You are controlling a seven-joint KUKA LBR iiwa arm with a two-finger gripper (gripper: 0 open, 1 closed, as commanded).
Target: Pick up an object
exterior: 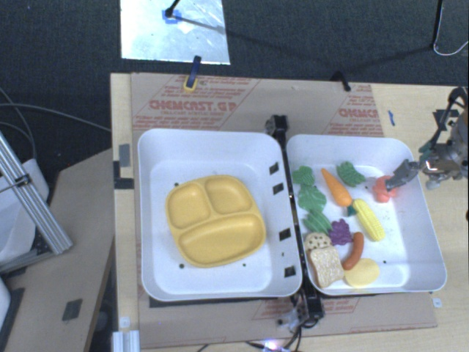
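The right bin [410, 152] holds several toy foods: an orange carrot [336, 187], a yellow corn cob [368, 220], purple grapes [340, 232], a red sausage [355, 249], a bread slice [325, 265], a yellow lemon-like piece [362, 273] and green leafy pieces [311, 199]. Another green piece [351, 174] lies near the back. A small red piece [381, 190] sits by the bin's right wall. My gripper [401, 174] comes in from the right and its tip is low, right at that red piece, touching or nearly touching it.
The left bin [154, 270] bears a yellow divided plate [215, 220]. A black clamp strip [282, 167] runs between the two bins. The arm's wrist [447, 160] hangs over the right bin's right wall. A metal frame [29, 196] stands at the far left.
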